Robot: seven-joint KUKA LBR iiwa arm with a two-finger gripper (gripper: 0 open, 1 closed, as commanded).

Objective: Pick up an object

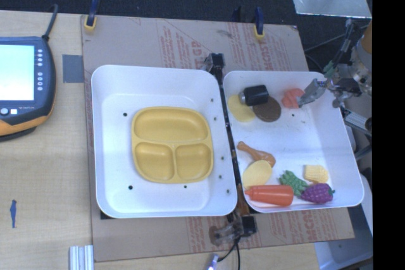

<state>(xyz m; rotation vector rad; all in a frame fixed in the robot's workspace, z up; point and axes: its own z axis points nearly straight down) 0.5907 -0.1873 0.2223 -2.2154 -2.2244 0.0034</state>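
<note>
Approach step, by the look of it: nothing lifted yet. Tool [311, 93] poised at the far right rim of the right bin [329, 136], reaching in from the right, tip right beside the small orange-red piece [292, 98] and possibly touching it. Too small and blurred to tell how wide the tool stands or whether anything sits in it; no object seen gripped.

Likeliest target: that orange-red piece, lying in the right bin's far half, toward its right side. Just left of it, a brown disc [268, 112] with a black cylinder [255, 95] partly on top, both overlapping a pale yellow round [240, 109] near the bin's far left corner. Along the bin's near edge, a carrot [269, 195], a green leafy piece [293, 181], purple grapes [316, 193] and a yellow wedge [316, 172], packed close together; a drumstick [254, 152] and a yellow half-round [257, 173] toward the bin's left wall.

To the right bin's left, touching it, the left bin [107, 136] carrying a yellow divided tray [171, 143].

Next move, as a judgement: centre over the orange-red piece, drop to the bin floor, close, then lift straight up. Risks: nudging the piece against the brown disc, or pinching too near the rim.
</note>
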